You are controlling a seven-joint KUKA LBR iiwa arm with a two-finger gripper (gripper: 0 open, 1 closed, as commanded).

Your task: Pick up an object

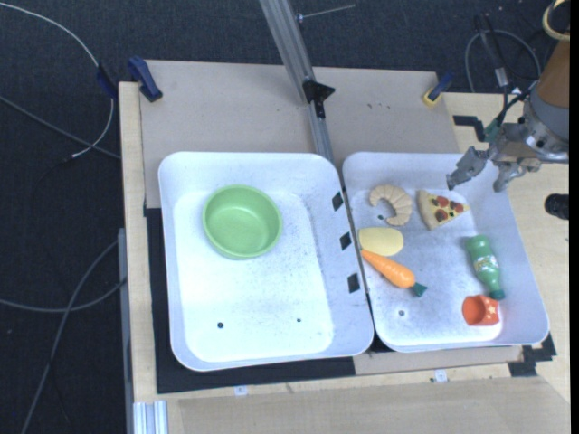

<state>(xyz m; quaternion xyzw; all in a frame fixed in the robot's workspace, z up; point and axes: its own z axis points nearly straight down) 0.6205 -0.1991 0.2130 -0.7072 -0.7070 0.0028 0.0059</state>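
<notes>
Red cup point(480, 310) beside green bottle point(484, 263)

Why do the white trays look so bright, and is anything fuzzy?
In the camera view, light from overhead makes the left bin and right bin glare near-white; the green bowl and carrot cast only soft shadows; the tool looks slightly blurred, while the toys stay fairly sharp.

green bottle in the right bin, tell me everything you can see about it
The green bottle is a small toy, plastic by its look, with a darker green cap end and a pale label band round its middle. It lies on its side on the floor of the right bin, near the right wall, its length running up and down the view. The orange-red toy sits just below it, close or touching; I cannot tell which.
</notes>
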